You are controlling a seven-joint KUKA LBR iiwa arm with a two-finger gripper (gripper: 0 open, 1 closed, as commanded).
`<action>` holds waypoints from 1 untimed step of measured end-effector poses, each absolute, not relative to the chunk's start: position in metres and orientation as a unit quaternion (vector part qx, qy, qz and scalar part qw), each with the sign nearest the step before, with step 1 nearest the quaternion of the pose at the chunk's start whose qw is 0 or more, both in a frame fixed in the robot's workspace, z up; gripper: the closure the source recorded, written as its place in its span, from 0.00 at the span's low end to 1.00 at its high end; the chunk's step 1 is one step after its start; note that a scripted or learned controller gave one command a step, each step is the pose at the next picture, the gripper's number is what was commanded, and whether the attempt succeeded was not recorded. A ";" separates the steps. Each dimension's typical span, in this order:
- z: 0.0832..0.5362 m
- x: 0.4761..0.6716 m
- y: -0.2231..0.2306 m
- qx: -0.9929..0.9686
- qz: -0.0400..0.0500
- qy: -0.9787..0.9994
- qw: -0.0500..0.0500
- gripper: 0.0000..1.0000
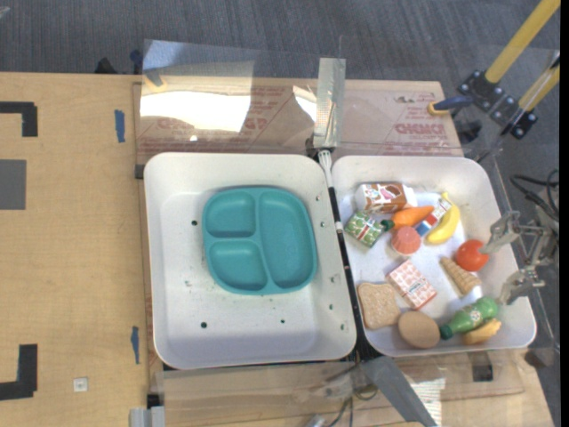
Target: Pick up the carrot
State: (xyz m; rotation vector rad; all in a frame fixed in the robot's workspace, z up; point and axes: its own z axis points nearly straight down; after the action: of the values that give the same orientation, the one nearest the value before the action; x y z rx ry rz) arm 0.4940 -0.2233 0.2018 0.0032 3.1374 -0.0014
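Carrot (pixel 411 216) lay in the right-hand bin (pixel 511 327), in its upper half, and you would have found it resting on the bin floor with nothing gripping it. At its 10 o'clock, just beside it, sat a small brown-and-white carton (pixel 384 197). At 3 o'clock a yellow banana (pixel 446 225) curved down along the carrot's end, with a small red-and-white item squeezed between them, too small to tell what it was. At 6 o'clock, close under the carrot, sat a round pinkish-red piece (pixel 406 240), and at 8 o'clock a green can (pixel 364 229) lay near the bin's left wall.

Farther out from the carrot, at 4 o'clock, you had a red tomato (pixel 471 255), with a tan wedge (pixel 460 277) just below it. At 6 o'clock, lower down, lay a pink checked box (pixel 413 285), then a bread slice (pixel 380 303) and a brown bun (pixel 418 329) near the bottom wall. A green bottle (pixel 471 314) rested at 5 o'clock, touching a yellow-brown piece (pixel 484 330).

Well away at 9 o'clock, the left-hand bin (pixel 169 265) held a teal divided plate (pixel 260 240).

Whether the gripper was released or clenched, you could not tell.
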 end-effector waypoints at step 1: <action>0.106 0.487 -0.171 -0.140 -0.005 0.990 0.011 0.00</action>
State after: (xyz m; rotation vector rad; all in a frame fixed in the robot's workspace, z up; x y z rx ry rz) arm 0.4873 -0.1713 0.1056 -0.4352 3.0882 -0.0169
